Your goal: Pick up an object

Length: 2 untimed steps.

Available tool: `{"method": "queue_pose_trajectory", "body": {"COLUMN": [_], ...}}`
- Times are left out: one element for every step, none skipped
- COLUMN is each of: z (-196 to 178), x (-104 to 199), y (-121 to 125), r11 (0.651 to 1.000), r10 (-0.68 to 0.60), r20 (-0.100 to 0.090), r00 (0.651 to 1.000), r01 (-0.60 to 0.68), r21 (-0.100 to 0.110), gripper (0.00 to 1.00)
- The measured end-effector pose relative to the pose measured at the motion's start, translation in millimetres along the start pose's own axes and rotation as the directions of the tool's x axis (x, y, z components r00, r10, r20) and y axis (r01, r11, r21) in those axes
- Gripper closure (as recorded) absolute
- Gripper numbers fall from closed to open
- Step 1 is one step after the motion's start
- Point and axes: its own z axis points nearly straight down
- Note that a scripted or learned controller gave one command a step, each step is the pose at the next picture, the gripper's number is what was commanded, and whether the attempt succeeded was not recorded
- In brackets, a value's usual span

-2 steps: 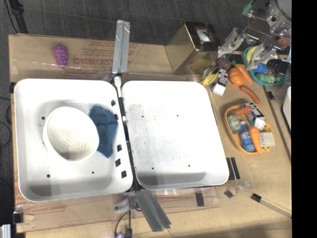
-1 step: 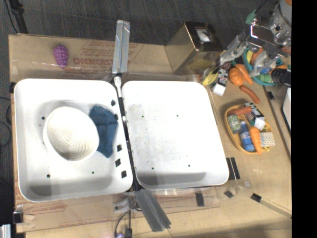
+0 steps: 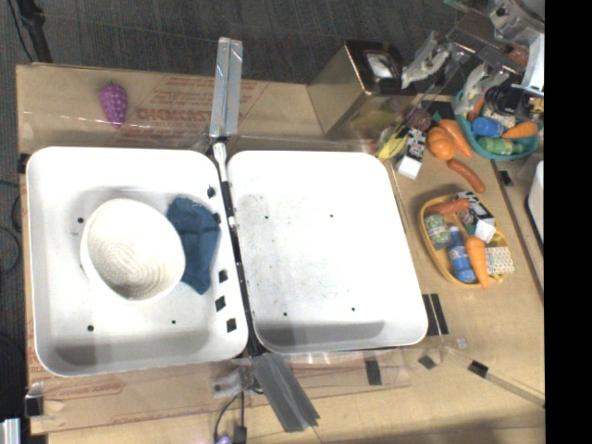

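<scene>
Lying in the left bin, a cream woven hat touches a crumpled blue cloth on its right. Beside them sits the right bin. At the top right corner, the arm's gripper hangs over bench clutter near a yellow toy basket.

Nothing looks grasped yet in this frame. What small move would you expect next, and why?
Probably a reach across toward the left bin, aiming above the blue cloth. The cloth lies crumpled beside the white woven hat, touching its right edge, and looks the easier thing to pinch. The arm sits at the upper right, off both bins.
</scene>
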Motion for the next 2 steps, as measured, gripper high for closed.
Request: {"method": "queue_pose_trajectory", "body": {"z": [-0.7,-0.3], "x": [0.2,-0.5], "y": [6.1,6.3], "r11": [1.000,1.000], "r10": [0.026,0.004], "r20": [-0.001,-0.001], "r00": [1.000,1.000], "r01": [-0.026,-0.004], "r21": [-0.003,-0.001], "gripper": [0.00,0.00]}}
